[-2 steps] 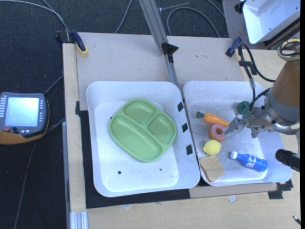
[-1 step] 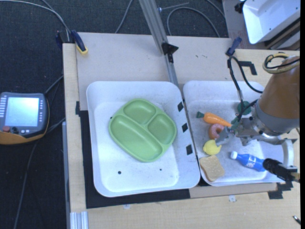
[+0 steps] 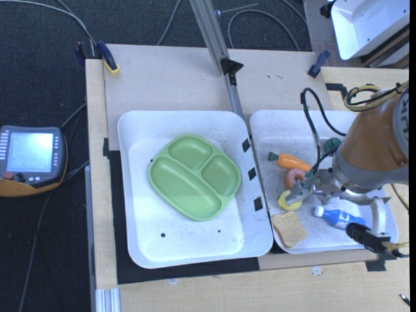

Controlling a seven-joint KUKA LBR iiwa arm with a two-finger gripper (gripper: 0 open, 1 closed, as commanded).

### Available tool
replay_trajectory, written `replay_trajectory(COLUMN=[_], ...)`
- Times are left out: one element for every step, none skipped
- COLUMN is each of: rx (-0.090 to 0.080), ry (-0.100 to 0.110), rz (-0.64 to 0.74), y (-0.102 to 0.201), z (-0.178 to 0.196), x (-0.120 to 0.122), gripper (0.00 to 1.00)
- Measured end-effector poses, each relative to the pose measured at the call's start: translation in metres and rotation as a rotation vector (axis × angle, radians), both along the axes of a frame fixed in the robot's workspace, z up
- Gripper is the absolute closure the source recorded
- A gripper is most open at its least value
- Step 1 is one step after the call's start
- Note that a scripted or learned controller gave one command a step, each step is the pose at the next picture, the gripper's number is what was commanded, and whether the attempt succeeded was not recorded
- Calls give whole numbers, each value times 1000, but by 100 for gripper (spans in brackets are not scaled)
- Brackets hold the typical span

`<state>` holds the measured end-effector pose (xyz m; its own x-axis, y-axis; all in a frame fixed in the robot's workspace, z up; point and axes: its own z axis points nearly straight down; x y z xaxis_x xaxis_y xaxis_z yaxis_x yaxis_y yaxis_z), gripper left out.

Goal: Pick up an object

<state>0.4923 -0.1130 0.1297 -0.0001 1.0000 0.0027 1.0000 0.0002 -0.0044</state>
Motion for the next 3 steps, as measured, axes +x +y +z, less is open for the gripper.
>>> replay_trajectory(rx=[0,-4,-4], ry=[-2,-9,-8], rz=[0,-2,1], y=[1,-1,-4], z=[-45,-32,11], x=[0,2,6], gripper=[0,100,100])
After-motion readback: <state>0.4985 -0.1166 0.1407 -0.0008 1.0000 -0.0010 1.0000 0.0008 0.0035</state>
